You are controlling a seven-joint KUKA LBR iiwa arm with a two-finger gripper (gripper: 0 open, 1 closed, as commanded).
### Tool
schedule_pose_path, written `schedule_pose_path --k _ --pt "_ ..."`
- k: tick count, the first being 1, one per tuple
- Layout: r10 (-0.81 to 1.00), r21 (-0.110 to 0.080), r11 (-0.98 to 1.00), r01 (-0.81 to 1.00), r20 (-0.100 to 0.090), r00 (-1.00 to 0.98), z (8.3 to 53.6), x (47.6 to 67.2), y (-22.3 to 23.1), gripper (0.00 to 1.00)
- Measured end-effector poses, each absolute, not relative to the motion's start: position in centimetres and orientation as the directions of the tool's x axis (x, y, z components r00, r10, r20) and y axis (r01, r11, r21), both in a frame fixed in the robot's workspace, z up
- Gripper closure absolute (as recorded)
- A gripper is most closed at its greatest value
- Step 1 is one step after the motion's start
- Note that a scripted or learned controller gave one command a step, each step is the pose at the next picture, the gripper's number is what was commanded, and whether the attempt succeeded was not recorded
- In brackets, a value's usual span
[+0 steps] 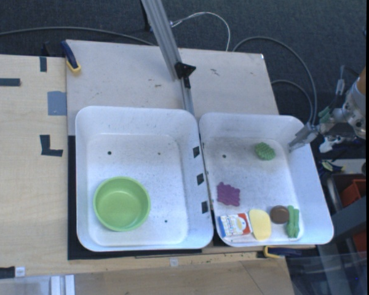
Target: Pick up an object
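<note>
Nothing is picked yet: the end effector (304, 137) hovers at the right white bin's (307, 183) far right rim, its state I cannot tell; the nearest candidate, a bumpy green round object (265, 151), lies inside, unheld.

White bins (138, 118) speckled dark; lime green bowl (122, 203); purple piece (228, 194); green knobbly ball (265, 151); yellow lump (260, 224); brown disc (279, 214).

A bowl (122, 203) sits in the left bin (86, 165), toward its front-left corner. In the right bin (307, 183), a ridged lump (265, 151) lies near the back-right corner, a knobbly piece (228, 193) at mid-left, and a carton (235, 225), a rounded piece (260, 224), a disc (279, 214) and a pod-shaped piece (293, 221) line the front edge.
</note>
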State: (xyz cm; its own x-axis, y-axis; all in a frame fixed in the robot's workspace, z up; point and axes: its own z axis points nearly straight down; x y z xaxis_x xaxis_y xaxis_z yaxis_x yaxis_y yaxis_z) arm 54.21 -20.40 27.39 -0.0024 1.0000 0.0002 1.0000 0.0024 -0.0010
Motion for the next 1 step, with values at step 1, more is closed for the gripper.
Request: schedule_pose_path --k 1 --pt "1.000 -0.001 0.002 1.000 0.000 -0.002 27.39 54.22 -20.40 0.00"
